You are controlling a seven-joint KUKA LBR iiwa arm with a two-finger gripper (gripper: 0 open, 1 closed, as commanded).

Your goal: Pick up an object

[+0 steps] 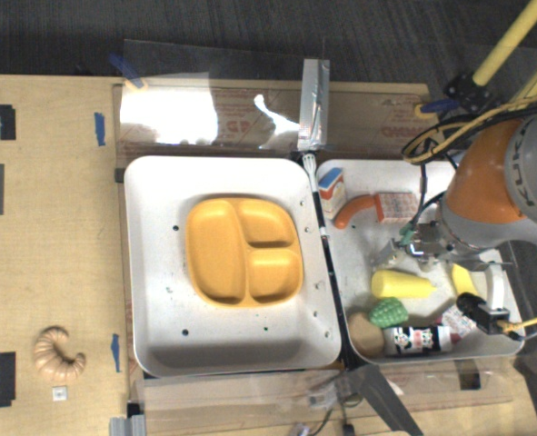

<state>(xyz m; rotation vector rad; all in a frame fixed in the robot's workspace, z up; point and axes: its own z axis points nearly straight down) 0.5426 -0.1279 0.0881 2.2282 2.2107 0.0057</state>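
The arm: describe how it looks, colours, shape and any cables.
The arm has thick, rounded grey segments with a broad orange band above the wrist. Black cables run along it near the wrist. The gripper is a small dark and metallic assembly at its end.

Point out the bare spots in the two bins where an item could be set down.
Left bin: free white floor all around the yellow divided tray, widest along its near and left sides. Right bin: crowded; the bottle, green toy and yellow piece pack the near half, with the end effector above.
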